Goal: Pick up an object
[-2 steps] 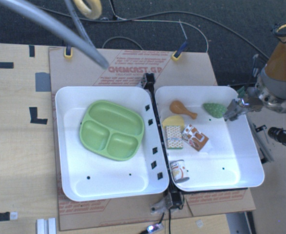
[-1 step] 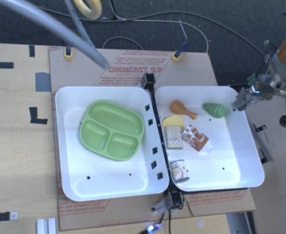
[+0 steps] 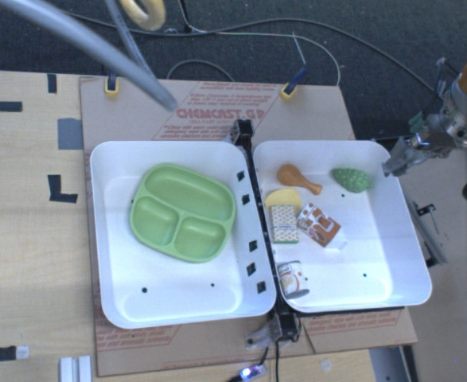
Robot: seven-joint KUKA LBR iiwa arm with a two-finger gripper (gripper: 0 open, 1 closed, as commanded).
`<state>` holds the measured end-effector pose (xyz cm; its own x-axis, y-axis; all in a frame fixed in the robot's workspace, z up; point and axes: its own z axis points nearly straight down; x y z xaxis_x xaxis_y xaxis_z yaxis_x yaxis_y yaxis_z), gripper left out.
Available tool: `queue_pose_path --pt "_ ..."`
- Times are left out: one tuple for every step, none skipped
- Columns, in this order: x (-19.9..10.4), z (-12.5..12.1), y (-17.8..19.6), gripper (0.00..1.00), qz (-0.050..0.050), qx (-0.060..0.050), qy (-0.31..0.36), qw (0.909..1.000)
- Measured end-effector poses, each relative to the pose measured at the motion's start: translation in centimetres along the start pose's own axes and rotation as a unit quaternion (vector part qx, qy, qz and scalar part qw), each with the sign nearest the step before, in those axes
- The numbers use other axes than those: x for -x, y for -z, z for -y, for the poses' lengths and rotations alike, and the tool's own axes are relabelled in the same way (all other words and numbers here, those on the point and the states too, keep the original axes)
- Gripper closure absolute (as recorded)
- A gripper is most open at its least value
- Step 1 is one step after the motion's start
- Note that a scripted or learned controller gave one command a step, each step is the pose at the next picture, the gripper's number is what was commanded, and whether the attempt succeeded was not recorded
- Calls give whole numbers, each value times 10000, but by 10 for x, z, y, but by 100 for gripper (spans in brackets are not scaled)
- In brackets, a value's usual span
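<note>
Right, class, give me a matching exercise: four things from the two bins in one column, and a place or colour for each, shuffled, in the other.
Things:
1. divided plate
2. drumstick
3. small can
4. bumpy green item

Descriptions:
A. right bin, near front edge by the divider
B. left bin, light green
C. right bin, far right corner area
D. orange-brown, right bin's back

Pairs: 1-B, 2-D, 3-A, 4-C

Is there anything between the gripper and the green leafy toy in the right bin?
Nothing visible. The gripper sits at the right bin's far right edge, and the green leafy toy lies just left of it with bare white floor between.
</note>
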<state>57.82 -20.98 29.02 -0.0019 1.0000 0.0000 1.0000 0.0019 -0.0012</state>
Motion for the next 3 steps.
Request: queue_pose_path --pt "-61 6 -17 100 -10 -20 21 10000" --pt "-110 18 -29 100 -4 -19 15 10000" --pt "-157 27 -38 100 -6 -22 19 10000"
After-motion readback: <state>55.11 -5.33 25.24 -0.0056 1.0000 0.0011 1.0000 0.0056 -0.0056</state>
